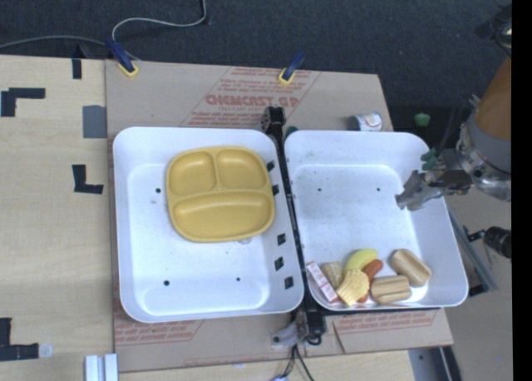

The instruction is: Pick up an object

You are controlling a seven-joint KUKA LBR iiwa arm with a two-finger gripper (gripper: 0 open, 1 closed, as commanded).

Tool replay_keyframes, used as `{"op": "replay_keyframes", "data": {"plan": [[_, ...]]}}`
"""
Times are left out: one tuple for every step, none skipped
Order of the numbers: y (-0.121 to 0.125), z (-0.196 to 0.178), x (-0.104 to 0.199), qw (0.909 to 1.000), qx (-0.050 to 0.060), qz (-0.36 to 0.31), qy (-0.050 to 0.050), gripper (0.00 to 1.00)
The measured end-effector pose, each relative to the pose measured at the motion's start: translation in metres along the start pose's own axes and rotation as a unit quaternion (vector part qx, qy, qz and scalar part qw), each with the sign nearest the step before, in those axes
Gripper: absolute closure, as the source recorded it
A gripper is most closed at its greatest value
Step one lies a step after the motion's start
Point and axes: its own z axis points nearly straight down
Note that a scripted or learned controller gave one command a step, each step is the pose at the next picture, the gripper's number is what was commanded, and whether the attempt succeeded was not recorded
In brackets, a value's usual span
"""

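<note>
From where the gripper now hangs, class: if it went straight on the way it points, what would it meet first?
The gripper points down and left into the right bin. It would probably meet that bin's bare white floor first; the food pile lies nearer the front corner. Depth is unclear.

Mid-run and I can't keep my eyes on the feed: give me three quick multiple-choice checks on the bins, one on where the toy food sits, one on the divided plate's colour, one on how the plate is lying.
1. Where is the pile of toy food?
A. near corner of the right bin
B. centre of the left bin
C. on the cardboard outside both bins

2. What colour is the divided plate?
A. red
B. yellow
C. blue

3. How is the divided plate lying?
A. propped on edge against a bin wall
B. hanging over the divider between the bins
C. flat, compartments facing up, in the left bin

Answers:
1. A: the items bunch together in the right bin by its near rim.
2. B: it is yellow all over against the white bin.
3. C: all three compartments show from above, inside the left bin's walls.

The gripper is over the right bin's right side, apart from the pile.
</note>
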Motion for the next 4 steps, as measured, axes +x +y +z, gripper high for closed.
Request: {"op": "replay_keyframes", "data": {"plan": [[-0.005, -0.086, -0.039, 1.0, 0.0, 0.0, 0.0, 1.0], [-0.005, -0.231, -0.098, 1.0, 0.0, 0.0, 0.0, 1.0], [0.1, -0.227, -0.097, 1.0, 0.001, -0.001, 0.0, 1.0], [0.113, -0.123, -0.096, 1.0, 0.001, -0.001, 0.0, 1.0]]}}
